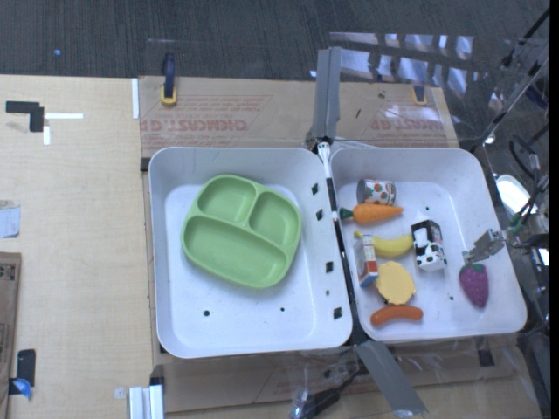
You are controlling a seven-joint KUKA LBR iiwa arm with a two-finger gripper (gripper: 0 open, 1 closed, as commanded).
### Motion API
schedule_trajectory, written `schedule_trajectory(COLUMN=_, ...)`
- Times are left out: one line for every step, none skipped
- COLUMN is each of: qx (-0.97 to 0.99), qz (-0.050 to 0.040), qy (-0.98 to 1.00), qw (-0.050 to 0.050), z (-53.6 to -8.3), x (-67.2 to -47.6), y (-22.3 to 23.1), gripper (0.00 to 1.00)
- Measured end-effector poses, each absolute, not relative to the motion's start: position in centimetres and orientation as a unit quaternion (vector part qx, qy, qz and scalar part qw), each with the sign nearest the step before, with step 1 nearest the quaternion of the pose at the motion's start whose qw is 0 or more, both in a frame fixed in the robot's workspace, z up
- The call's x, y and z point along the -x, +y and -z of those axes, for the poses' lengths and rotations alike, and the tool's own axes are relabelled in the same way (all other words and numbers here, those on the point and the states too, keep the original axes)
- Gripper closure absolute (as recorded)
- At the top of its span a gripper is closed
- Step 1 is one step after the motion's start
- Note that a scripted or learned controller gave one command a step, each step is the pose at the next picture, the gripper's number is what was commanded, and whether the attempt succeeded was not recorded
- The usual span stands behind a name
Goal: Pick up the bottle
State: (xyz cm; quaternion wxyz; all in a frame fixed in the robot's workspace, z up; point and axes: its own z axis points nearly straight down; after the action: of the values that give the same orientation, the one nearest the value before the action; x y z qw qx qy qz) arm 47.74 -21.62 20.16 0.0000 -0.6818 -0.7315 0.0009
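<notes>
Gripper (483, 250) position: over the right edge of the right bin (454, 168), just above and beside the purple grape bunch (474, 285); whether it is open or closed cannot be determined.

Right bin contents:
- Bottle (427, 245), black and white, near the centre of the bin, lying left of the gripper and apart from it.
- Can (376, 190) at the upper left, with the carrot (376, 214) directly below it.
- Banana (392, 244) beside the bottle, on its left.
- Small carton (368, 260) against the left wall.
- Yellow-orange round item (396, 283) below the banana.
- Sausage (396, 315) near the lower wall.

Left bin (175, 317) contents:
- Green divided plate (242, 230), three compartments, resting in the upper half of the bin.
</notes>
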Motion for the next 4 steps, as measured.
schedule_trajectory(qx=0.644, qz=-0.0006, qy=-0.765, qw=0.001, z=-9.1, x=-47.7, y=-9.8, gripper=0.00)
schedule_trajectory(qx=0.631, qz=-0.0006, qy=-0.776, qw=-0.001, z=-16.6, x=-51.8, y=-19.4, gripper=0.00)
schedule_trajectory(qx=0.776, qz=-0.0015, qy=-0.631, qw=0.002, z=-16.7, x=-48.6, y=-10.8, gripper=0.00)
schedule_trajectory(qx=0.699, qz=-0.0013, qy=-0.715, qw=0.001, z=-14.8, x=-48.8, y=-18.0, gripper=0.00)
